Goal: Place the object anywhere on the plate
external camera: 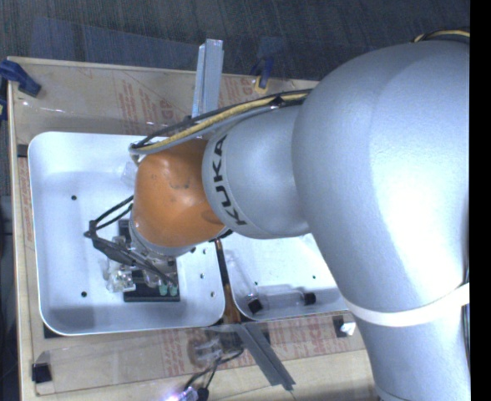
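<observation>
Gripper [141, 276] low over left bin [53, 190], beneath orange wrist band; finger state impossible to tell.
Clear object [116, 278], possibly the task's thing, just left of gripper; plate not identifiable.

Evenly lit overhead scene, fairly bright. The left bin [53, 224] glows near white with soft, washed-out glare along its floor. The arm [371, 199] carries broad pale highlights on its grey shell, and its underside darkens into soft shadow over the bin. The worktop [103, 90] edges beyond the bin are dimmer. Fine detail is slightly soft and grainy throughout.
</observation>
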`<move>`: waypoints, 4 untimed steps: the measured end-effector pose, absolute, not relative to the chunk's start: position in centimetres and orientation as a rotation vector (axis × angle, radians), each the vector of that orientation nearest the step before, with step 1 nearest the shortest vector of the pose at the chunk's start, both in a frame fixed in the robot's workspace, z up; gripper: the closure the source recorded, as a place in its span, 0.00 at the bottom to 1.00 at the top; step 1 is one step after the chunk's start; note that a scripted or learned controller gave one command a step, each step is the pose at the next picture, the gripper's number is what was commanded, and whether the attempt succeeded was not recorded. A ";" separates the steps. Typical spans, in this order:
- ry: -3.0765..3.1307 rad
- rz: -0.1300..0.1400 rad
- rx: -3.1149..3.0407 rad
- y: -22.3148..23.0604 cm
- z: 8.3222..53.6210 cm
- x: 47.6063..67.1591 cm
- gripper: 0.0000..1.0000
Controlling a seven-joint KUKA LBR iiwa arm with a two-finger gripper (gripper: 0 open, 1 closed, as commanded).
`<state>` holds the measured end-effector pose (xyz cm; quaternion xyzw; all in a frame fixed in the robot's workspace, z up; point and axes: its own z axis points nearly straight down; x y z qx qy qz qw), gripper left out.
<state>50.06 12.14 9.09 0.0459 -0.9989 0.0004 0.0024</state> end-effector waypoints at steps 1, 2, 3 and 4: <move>-3.131 -0.001 0.266 14.3 9.2 58.2 1.00; -3.101 0.003 -0.480 15.2 9.1 50.4 1.00; -3.134 0.001 -0.132 10.5 9.1 47.6 1.00; -3.127 -0.001 -0.299 19.7 9.2 49.2 1.00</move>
